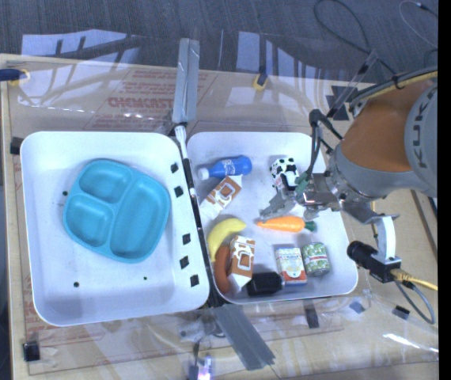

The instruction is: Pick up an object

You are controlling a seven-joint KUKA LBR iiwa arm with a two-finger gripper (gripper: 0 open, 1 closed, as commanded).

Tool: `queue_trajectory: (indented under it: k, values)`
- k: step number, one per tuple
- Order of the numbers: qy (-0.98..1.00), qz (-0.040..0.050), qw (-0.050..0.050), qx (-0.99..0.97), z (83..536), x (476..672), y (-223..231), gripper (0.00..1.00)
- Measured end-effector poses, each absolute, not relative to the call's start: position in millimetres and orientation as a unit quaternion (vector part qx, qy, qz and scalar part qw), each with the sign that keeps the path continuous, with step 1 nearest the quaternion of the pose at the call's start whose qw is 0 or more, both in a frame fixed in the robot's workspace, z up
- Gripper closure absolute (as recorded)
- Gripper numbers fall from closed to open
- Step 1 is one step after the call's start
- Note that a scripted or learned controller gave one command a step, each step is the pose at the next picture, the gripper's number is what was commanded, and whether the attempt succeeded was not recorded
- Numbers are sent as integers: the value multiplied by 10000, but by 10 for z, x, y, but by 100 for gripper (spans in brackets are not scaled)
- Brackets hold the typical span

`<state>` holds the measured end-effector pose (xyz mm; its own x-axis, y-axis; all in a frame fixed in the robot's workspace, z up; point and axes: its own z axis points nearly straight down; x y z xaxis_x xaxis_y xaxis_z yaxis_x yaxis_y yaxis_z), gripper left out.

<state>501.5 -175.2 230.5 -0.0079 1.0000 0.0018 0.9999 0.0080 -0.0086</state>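
Nearest the camera, along the front wall of the right bin (332,285), a small black object (264,283) lies partly tucked under a brown-and-white carton (243,257), so its shape is hard to read. Beside them sit a red-and-green box (289,263) and a small green-labelled can (316,258), their print too small to make out. A banana (224,233) curves against the bin's left wall, and a reddish-brown piece (221,266) under it is mostly covered.

Further in, a toy carrot (281,224) lies flat across the middle of the right bin. The hand (289,204) hangs just above and behind the carrot, its metal fingers (276,207) pointing left, near the carrot's upper edge. Whether they are apart or together I cannot tell, nor whether they touch anything; nothing shows between them. The arm (384,145) behind is cut off at the right.

Beyond the hand stand a black-and-white cow figure (284,171), partly masked by the wrist, a second small carton (223,191) and a blue bottle (229,167) on its side.

The left bin (43,212) holds a blue divided plate (117,209). Both bins rest on the table (91,93).
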Motion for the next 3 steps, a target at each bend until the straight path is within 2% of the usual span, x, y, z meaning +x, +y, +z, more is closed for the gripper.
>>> queue_trajectory:
  k: [1,2,3]
  values:
    - [-7100,28,36,-7042,1947,5189,-2105,0]
    - [-7233,18,33,-6905,1285,6168,-2092,0]
    - [-7439,14,25,-6683,1921,5584,-2065,0]
